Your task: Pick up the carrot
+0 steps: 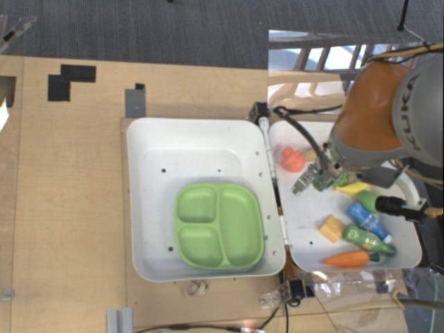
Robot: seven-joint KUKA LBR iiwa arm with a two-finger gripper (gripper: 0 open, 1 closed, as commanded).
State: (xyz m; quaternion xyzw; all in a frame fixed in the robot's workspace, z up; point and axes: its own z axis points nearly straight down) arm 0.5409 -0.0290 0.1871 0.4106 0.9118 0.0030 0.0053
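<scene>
Nearest the camera, at the front edge of the right bin, lies the carrot, orange, on its side, with its length running along that bin's front wall. Just behind the carrot is a green bottle, touching or nearly touching it, and a small yellow block sits a little to the carrot's left and farther back. Behind the green bottle lies a blue bottle. Farther from the carrot, a yellow piece and a green piece lie close together under the arm. Farther still, toward the bin's back left, is a pink toy. The gripper hangs over the middle of the right bin, well apart from the carrot and nothing shows between its fingers; I cannot tell whether it is open or closed. The grey and orange arm rises behind it. Left of the carrot's bin, the left bin holds a green divided plate.
</scene>
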